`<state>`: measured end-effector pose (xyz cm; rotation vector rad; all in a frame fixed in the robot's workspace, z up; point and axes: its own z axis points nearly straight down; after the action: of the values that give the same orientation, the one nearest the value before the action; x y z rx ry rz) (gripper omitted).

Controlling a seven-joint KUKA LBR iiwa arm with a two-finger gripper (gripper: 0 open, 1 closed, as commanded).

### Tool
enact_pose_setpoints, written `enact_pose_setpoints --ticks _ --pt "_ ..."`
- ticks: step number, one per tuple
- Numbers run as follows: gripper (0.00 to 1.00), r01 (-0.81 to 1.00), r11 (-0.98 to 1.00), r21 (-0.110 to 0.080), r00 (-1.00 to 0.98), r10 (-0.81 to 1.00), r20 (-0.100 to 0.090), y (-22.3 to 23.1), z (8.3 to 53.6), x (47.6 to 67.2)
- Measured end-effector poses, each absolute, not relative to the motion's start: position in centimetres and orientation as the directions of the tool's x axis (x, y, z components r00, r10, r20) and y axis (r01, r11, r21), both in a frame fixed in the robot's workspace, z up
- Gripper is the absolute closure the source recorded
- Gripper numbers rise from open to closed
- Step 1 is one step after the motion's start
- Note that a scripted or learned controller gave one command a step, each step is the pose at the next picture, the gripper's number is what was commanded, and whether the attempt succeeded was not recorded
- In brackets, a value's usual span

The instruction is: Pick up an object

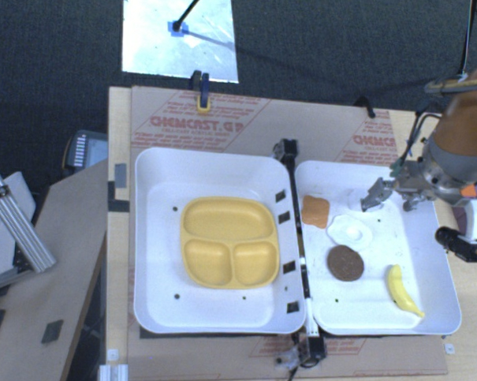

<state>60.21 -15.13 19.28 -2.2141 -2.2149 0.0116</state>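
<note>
**In the right bin: four food pieces, end effector above them**

In the right bin (pixel 436 269), four small objects lie on the white floor. An orange-tan toast slice (pixel 316 211) sits near the bin's left wall, towards the far side. Just beside it, to the right, lies a white fried egg (pixel 348 230), pale against the bin. Nearer the camera, just below the egg, is a round brown patty (pixel 346 263). A yellow banana (pixel 402 291) lies well apart to the right, near the front corner, tilted.

The end effector (pixel 390 192) hangs over the far part of this bin, above and to the right of the egg, with its two fingers spread apart and nothing between them. The grey arm with its orange band (pixel 464 128) reaches in from the right.

The left bin (pixel 154 221) holds a yellow divided tray (pixel 228 241) with three compartments, set roughly in the middle. Both bins rest on a brown board (pixel 226 122) printed with red lettering, on the desk. A yellow clamp (pixel 203 93) grips the board's far edge.
</note>
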Motion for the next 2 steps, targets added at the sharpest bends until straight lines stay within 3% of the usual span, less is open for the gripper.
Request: enact_pose_setpoints --ticks 1,2 --pt "0.00 1.000 0.003 0.001 -0.003 1.000 0.000 -15.1 20.1 60.5" --pt "0.00 1.000 0.002 -0.002 -0.002 1.000 0.001 -14.6 14.0 60.1"
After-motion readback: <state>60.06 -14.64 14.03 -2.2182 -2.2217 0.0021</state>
